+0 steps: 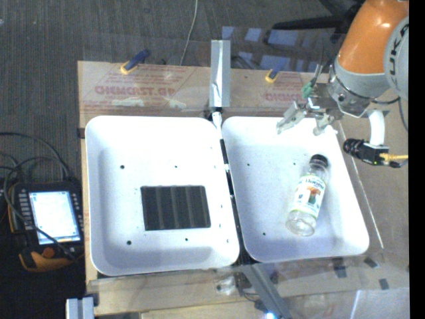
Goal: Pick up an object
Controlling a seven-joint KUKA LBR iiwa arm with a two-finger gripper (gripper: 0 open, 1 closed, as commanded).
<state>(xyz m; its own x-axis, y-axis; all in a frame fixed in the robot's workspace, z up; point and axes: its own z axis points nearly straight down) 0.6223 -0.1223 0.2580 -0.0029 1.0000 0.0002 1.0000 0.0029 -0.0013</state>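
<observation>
A clear plastic bottle [307,196] with a black cap and an orange-and-white label lies on its side in the right bin [265,244], cap pointing up-right. My gripper [306,121] hovers over the bin's far right corner, above and apart from the bottle, open, with nothing between its spread fingers. A dark ribbed rectangular object [175,207] lies flat in the middle of the left bin [106,171].
The bins sit side by side on a wooden board [153,88] held by clamps at the back. A handheld pendant with a lit screen [50,216] lies left of the bench. A black cable connector [364,149] hangs by the right bin's edge.
</observation>
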